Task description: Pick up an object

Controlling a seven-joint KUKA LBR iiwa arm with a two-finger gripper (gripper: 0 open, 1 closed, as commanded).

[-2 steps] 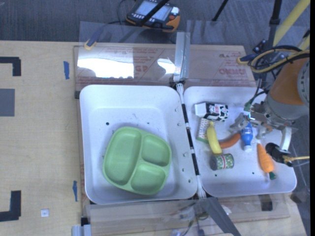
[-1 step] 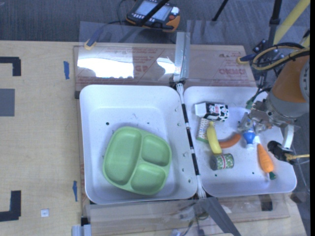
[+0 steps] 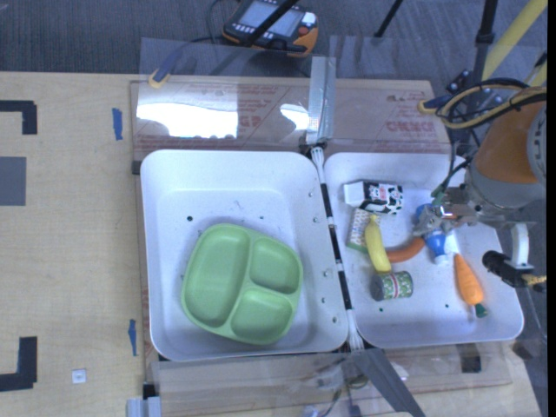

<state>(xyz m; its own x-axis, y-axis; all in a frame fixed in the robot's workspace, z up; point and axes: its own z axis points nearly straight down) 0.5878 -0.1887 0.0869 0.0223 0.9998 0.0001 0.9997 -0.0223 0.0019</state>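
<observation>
The right bin [image 3: 499, 324] holds several small items. A yellow banana [image 3: 376, 246] lies upright in the view, with a green can [image 3: 393, 286] on its side just below it. A black-and-white cow-pattern box [image 3: 380, 196] sits near the bin's back. An orange sausage-like piece [image 3: 402, 251] lies between the banana and a blue-and-white bottle [image 3: 440, 244]. An orange carrot [image 3: 469, 285] lies at the right. My gripper [image 3: 432, 220] reaches in from the right and hangs low over the bottle's top end, and its tips are lost among the items.
The left bin [image 3: 174, 172] holds a green divided plate [image 3: 243, 282]. A small striped packet [image 3: 358, 228] lies left of the banana. Behind the bins a clear panel [image 3: 226, 111] stands, with a handheld device [image 3: 269, 23] beyond it. Cables [image 3: 473, 102] hang by the arm.
</observation>
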